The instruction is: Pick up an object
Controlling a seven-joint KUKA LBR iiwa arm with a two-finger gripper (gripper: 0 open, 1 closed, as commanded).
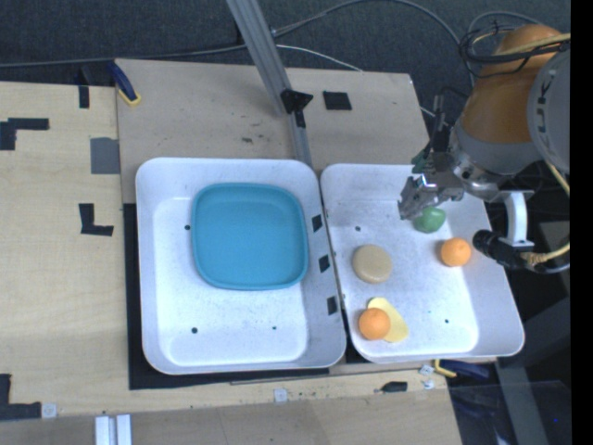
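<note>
the green round object (431, 219) sat in the right bin (482, 336), near its far edge, directly under and just toward the viewer from the gripper (419, 202), which hung over it and hid its top. whether the claw was apart or together could not be told. the arm (505, 100) reached in from the right, wrist bent down. an orange ball (454, 252) lay just beside, a tan disc (372, 263) farther left.

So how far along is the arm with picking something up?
Nothing looks lifted yet. The gripper is low in the right bin, just over the green object; whether it grips it is unclear. The orange balls and tan disc lie loose. Grasping and lifting remain.
</note>
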